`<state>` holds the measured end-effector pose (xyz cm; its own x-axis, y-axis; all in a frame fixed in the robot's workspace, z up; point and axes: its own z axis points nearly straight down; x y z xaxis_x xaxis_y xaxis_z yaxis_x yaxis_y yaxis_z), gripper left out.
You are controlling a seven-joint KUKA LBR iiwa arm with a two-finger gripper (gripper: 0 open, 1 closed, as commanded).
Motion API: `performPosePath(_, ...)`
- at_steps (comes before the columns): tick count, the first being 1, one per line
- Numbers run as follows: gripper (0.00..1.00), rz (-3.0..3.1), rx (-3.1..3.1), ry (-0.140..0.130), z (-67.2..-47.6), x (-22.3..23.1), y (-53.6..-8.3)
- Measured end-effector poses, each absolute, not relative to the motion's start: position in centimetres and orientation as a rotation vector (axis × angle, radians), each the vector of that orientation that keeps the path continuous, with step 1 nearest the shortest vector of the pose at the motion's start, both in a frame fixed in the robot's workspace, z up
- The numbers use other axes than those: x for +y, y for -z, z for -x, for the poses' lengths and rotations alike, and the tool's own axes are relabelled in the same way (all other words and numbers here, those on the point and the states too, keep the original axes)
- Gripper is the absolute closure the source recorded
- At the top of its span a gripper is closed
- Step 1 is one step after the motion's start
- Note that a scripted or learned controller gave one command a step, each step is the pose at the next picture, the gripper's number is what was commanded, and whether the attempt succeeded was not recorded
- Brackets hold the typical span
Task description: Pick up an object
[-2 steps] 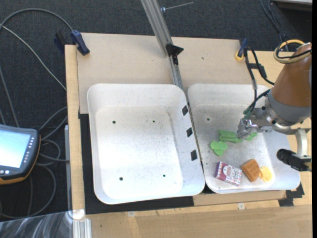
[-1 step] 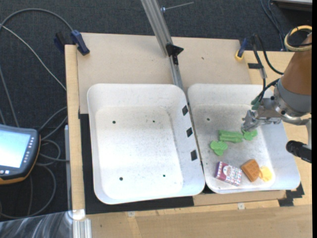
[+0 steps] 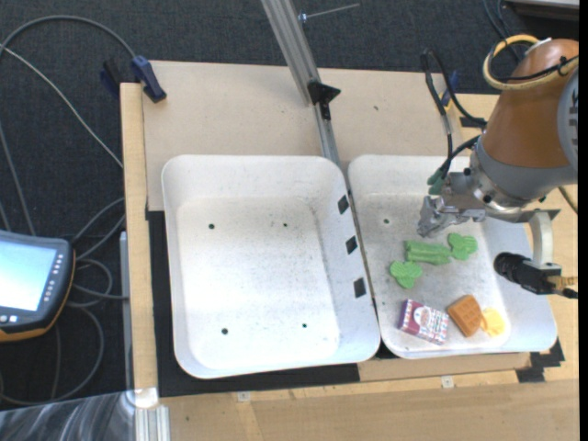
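My gripper (image 3: 434, 220) hangs over the right bin (image 3: 386, 191), just above and left of a long green block (image 3: 428, 253). Nothing shows between its fingers. A small green piece (image 3: 462, 244) lies to the right of that block and another green piece (image 3: 404, 272) lies below its left end. Near the bin's front sit a pink and white packet (image 3: 423, 322), an orange block (image 3: 465, 314) and a small yellow piece (image 3: 492, 321).
The left bin (image 3: 184, 191) sits beside the right one, with a raised divider between them. A slanted metal pole (image 3: 294, 44) rises from behind the bins. A tablet (image 3: 28, 278) lies off the bench at far left.
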<state>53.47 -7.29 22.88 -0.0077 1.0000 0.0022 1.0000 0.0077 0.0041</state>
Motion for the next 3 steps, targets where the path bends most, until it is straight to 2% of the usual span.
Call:
performPosePath(2, 1.00, -2.213, 2.230, -0.005, -55.5, 3.9, -24.0)
performPosePath(3, 1.00, -2.214, 2.230, -0.005, -55.4, 9.3, -24.9)
